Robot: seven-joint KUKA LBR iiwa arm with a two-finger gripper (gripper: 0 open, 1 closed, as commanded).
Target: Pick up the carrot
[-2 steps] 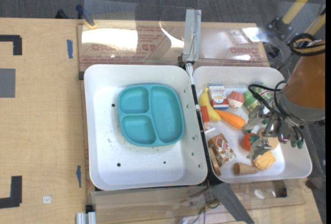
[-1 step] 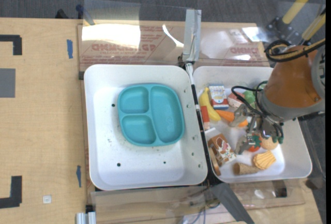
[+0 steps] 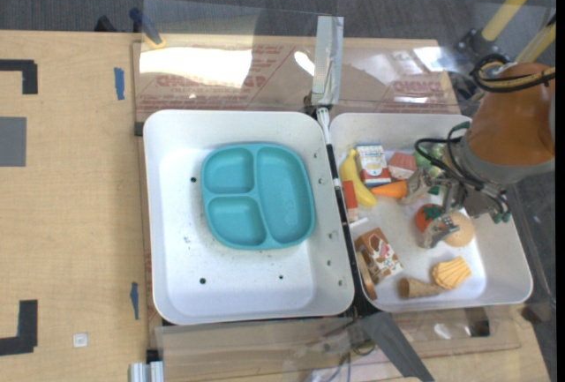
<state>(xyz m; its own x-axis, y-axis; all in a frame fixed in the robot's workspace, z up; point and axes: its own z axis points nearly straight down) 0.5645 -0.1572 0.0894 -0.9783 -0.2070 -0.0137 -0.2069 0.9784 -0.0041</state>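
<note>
Overhead, the camera view looks down on two shallow white plastic bins set side by side on a pale wooden bench [image 3: 62, 195]. Inside the left bin [image 3: 168, 195] lies a teal plastic plate with three compartments [image 3: 259, 195], roughly central and a little toward the far side. Across the divider, the right bin [image 3: 503, 274] holds a scatter of toy food. A small orange toy carrot [image 3: 389, 190] lies on its side in the far-left part of this bin, just right of a yellow toy banana [image 3: 353, 168] and just near of a small printed white carton [image 3: 372, 161]. A brown printed snack packet [image 3: 378, 255] sits nearer, and a ridged yellow toy piece [image 3: 451, 273] with a tan cone-shaped toy [image 3: 418, 288] beside it lie toward the near right corner. Reaching in from the right, the grey arm with its orange band [image 3: 516, 124] hangs over the right bin. Its two-finger gripper [image 3: 439, 214] is low among the toys, right of the carrot and apart from it, close to a red and green toy [image 3: 427, 214] and a round tan toy [image 3: 459, 233]. How wide the gripper stands cannot be told, because cables and toys clutter it
</note>
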